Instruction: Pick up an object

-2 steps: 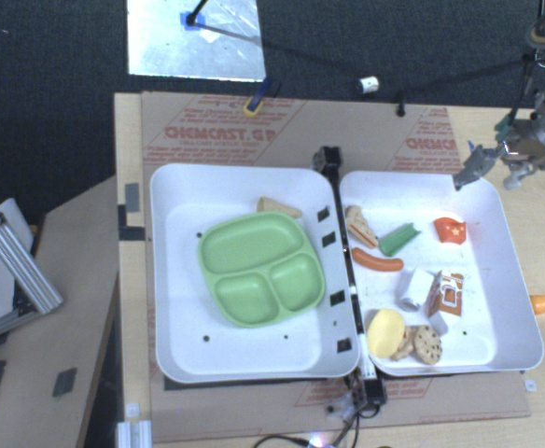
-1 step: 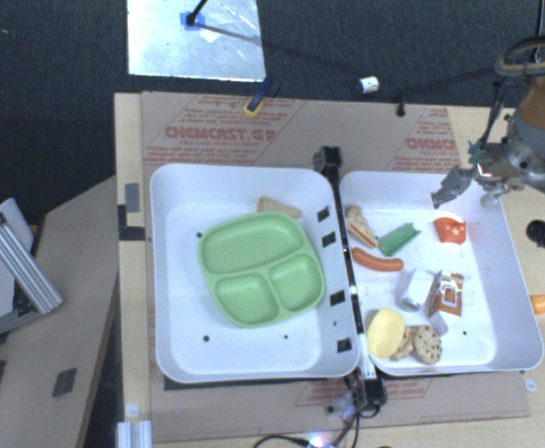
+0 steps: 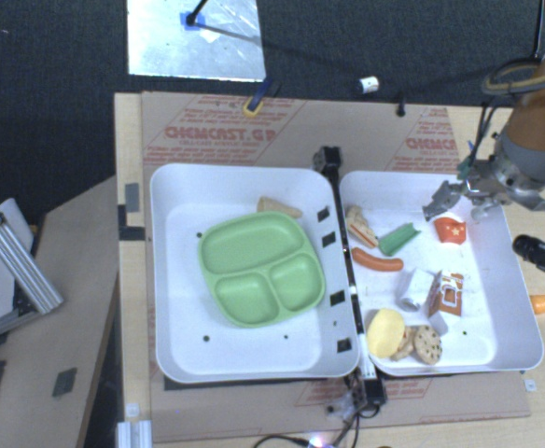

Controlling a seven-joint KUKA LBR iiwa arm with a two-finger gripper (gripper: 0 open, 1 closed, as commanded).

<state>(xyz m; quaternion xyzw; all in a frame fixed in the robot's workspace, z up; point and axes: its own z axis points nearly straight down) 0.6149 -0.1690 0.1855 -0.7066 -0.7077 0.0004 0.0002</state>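
**Asker:** Start at your jaws. How did they stand?

**Arm:** My gripper (image 3: 461, 197) hung over the far part of the right white bin (image 3: 515, 320), and its metal fingers looked spread apart with nothing between them. So I was released, holding nothing.

**Asker:** What lay closest?

**Arm:** A small red rounded toy, tomato-like (image 3: 450, 231), sat just near of my fingertips, apart from them. To its left lay a green wedge-shaped piece (image 3: 398, 239), then a tan bread-like piece (image 3: 360, 227) and an orange-red sausage-shaped toy (image 3: 377, 262). Nearer the front sat a small white-and-red carton (image 3: 445, 295) touching a pale block (image 3: 412, 290), a yellow rounded piece (image 3: 385, 331) and a brown cookie (image 3: 427, 345).

**Asker:** And further out?

**Arm:** The left white bin (image 3: 174, 250) held a light green three-compartment plastic tray (image 3: 258, 269), with a tan piece (image 3: 279, 207) at its far edge.

**Asker:** What could have gone wrong?

**Arm:** I judged the red toy the likeliest target. Being rounded, it could have squirted sideways if my fingers closed off-centre. Coming down short, I would have shut on air. Among the crowded carton and block, a finger could have landed on a neighbour and pushed both away.
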